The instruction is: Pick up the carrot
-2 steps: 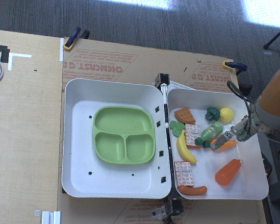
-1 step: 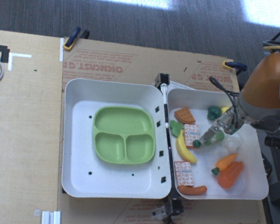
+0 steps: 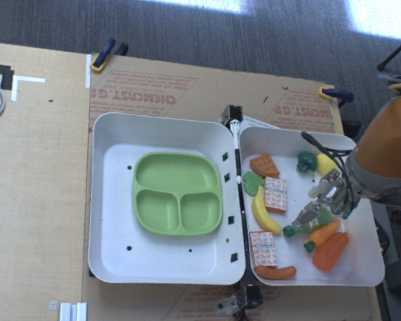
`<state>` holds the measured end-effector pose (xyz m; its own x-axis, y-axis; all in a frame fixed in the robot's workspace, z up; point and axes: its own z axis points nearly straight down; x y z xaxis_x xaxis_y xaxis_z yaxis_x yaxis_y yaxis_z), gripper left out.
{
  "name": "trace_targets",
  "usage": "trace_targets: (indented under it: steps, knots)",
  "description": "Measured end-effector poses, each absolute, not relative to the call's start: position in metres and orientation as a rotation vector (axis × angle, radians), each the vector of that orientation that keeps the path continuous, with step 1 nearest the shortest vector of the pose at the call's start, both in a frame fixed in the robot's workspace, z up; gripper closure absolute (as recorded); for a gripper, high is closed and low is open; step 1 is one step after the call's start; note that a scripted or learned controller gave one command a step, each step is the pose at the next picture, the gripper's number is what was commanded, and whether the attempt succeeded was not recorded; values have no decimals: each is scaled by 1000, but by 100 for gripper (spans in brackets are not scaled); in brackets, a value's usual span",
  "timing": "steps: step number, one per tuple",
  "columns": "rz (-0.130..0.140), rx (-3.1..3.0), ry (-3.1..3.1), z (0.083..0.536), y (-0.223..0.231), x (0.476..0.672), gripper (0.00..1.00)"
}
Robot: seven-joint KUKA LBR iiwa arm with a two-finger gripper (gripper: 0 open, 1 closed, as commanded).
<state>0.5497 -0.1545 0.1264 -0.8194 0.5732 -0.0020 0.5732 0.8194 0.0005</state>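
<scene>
The carrot (image 3: 323, 233) is a small orange piece with a green top. It lies at a slant in the right bin (image 3: 358, 277), near the bin's right side. My gripper (image 3: 321, 207) hangs low over the bin, just up and left of the carrot and very close to it. A grey-green item (image 3: 299, 223) lies directly under the gripper's tip. The arm's orange band (image 3: 395, 136) covers the bin's upper right corner.
A bigger orange toy (image 3: 330, 253) touches the carrot's lower right. Also in the right bin are a banana (image 3: 266, 213), two small boxes (image 3: 275, 194), a sausage (image 3: 274, 272), broccoli (image 3: 306, 161) and a lemon (image 3: 325, 163). The left bin (image 3: 104, 203) holds a green divided plate (image 3: 178, 193).
</scene>
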Motion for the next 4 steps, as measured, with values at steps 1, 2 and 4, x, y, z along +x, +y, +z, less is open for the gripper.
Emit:
trace_targets:
  steps: [1,2,4]
  knots:
    - [1,530,3095,93,-151,543,0]
    - [0,65,3138,93,-150,511,0]
    - [0,-210,3130,201,-222,565,0]
